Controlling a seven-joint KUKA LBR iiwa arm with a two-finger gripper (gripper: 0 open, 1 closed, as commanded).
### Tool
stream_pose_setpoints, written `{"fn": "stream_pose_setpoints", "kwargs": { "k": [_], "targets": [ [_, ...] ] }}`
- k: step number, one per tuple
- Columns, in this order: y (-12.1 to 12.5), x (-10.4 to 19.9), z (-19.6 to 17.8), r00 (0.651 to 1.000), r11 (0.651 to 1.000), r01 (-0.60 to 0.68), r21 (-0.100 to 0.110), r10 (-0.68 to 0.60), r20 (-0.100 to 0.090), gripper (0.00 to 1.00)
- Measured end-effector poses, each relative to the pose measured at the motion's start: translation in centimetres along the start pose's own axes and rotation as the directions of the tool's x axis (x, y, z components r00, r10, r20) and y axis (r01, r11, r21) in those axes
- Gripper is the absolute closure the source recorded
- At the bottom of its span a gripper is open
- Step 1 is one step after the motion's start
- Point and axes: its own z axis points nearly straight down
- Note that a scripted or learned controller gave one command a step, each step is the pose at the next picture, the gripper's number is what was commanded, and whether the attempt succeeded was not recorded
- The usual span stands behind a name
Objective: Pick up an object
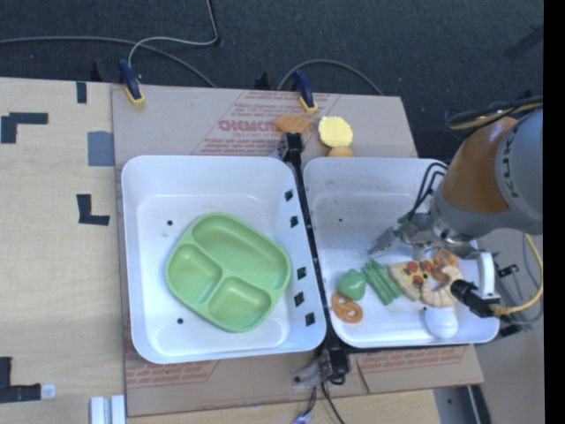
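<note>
**Gripper low in the right bin**

The gripper [388, 241] hovers just above the green beans [381, 282] and pizza slice [422, 278]; its finger state cannot be told. The right bin [353, 188] has bare floor toward its far wall.

Toy pizza slice [424, 279], green beans [381, 282], pretzel [346, 308] in right bin [353, 188].

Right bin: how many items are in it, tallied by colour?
Green: 2, a rounded green toy piece and a green bean-like bundle
Orange: 1, pretzel-shaped piece
Multicoloured: 1, pizza slice
White: 1, rounded object
Total: 5
</note>
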Motion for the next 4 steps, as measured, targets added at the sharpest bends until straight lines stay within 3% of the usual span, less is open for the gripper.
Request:
{"fn": "stream_pose_setpoints", "kwargs": {
  "k": [1, 2, 3, 4],
  "targets": [
    [11.1, -3.7, -3.7, 1.0, 1.0, 0.001, 0.004, -0.001, -0.001, 0.0],
    [1.3, -0.8, -1.4, 1.0, 1.0, -0.001, 0.01, 0.001, -0.004, 0.0],
    [-5.9, -4.3, -0.1, 1.0, 1.0, 0.005, -0.001, -0.005, -0.009, 0.0],
    [3.0, 1.5, 0.0, 1.0, 1.0, 0.003, -0.003, -0.003, -0.002, 0.0]
  ]
}}
